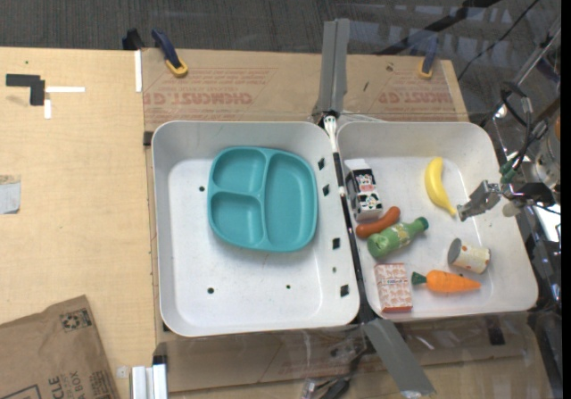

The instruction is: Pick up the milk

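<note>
Far to the left of the pincer (479, 202) we see the bare table (71, 210), with a piece of brown cardboard (53, 353) at its near corner. Nearer, but well apart from the pincer, the left bin (178, 299) holds a teal divided plate (263, 199). The milk (362, 191), a small white carton with a cow print, stands in the right bin (419, 140) against the wall shared with the left bin, well to the pincer's left and about level with it. Just below the milk we see a red sausage (377, 222) touching a green bottle (397, 236), and lower a pink-and-white box (393, 287). A yellow banana (438, 185) lies just beside the pincer, to its upper left. Below the pincer lie a small cream cup (469, 256) on its side and an orange carrot (449, 281). The pincer hangs over the bin's right part, holding nothing; we cannot tell how wide it stands.
</note>
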